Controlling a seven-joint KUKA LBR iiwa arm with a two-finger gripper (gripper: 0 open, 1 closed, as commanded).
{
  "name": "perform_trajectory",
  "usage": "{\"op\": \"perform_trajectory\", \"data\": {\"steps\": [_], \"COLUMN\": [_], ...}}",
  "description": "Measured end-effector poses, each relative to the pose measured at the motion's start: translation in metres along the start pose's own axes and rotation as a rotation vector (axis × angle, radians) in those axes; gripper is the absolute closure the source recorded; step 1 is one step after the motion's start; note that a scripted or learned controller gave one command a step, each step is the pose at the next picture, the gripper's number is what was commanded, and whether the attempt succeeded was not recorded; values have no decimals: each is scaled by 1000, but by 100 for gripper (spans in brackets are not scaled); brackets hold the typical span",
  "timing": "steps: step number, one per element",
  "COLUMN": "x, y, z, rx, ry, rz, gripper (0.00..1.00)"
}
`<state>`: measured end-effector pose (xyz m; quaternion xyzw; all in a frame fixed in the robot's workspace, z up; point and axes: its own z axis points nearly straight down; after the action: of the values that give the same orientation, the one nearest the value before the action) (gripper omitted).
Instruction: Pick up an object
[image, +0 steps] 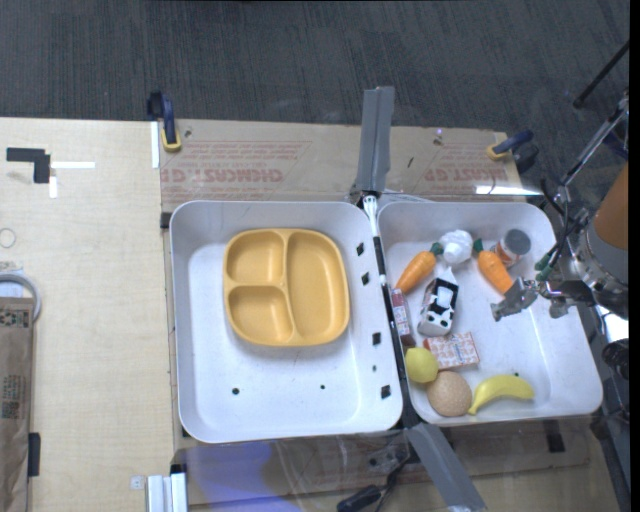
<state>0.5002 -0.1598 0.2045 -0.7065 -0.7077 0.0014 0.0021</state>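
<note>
The right bin (570, 385) holds several toy foods. Two orange carrots (416, 269) (493, 270) lie at the back, with a white garlic bulb (456, 246) between them and a small can (516, 243) behind the right one. A black-and-white milk carton (439, 305) lies mid-bin, with a red-and-white packet (453, 351) below it. A yellow lemon (421, 365), a tan egg-shaped piece (450, 393) and a banana (502, 391) sit along the front. My gripper (530, 303) hangs over the bin's right half, just below the right carrot. It is open, with nothing between its fingers.
The left bin (200, 390) holds a yellow divided plate (287, 286). A raised divider (383, 300) with clips separates the two bins. The arm's body (605, 260) stands over the right bin's right rim. Bare white floor lies between the banana and the gripper.
</note>
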Motion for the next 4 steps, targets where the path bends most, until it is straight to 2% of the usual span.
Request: {"op": "perform_trajectory", "data": {"steps": [1, 2, 3, 4], "x": [-41, -49, -51, -52], "y": [87, 103, 130, 129], "z": [62, 113, 113, 103], "rx": [-2, -2, 0, 3], "ry": [-1, 4, 13, 10], "rz": [52, -84, 58, 55], "gripper": [0, 0, 0, 100]}}
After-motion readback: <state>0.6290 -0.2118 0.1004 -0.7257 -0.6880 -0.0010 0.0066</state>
